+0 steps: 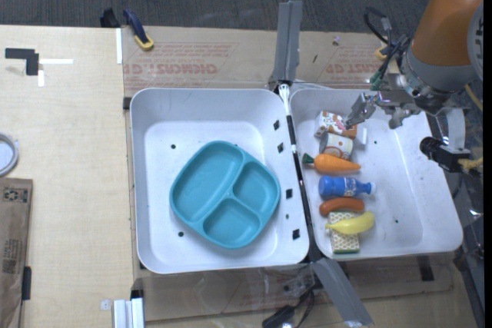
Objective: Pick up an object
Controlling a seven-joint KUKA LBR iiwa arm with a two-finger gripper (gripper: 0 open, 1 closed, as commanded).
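Bench (61, 111) carries two bins; left bin (146, 165) holds blue divided plate (224, 194). Right bin (415, 203): toy food in a column. Hand (361, 113) hovers beside small carton (333, 124), empty; spread cannot tell. Approach step; next, descend onto carton.

The two bins (146, 165) are smooth glossy white plastic, the divided plate (224, 194) matt turquoise plastic, the toy carrot (337, 163) and banana (352, 223) shiny plastic, the bench (61, 127) pale matt wood, the sheet (200, 61) behind brown cardboard.
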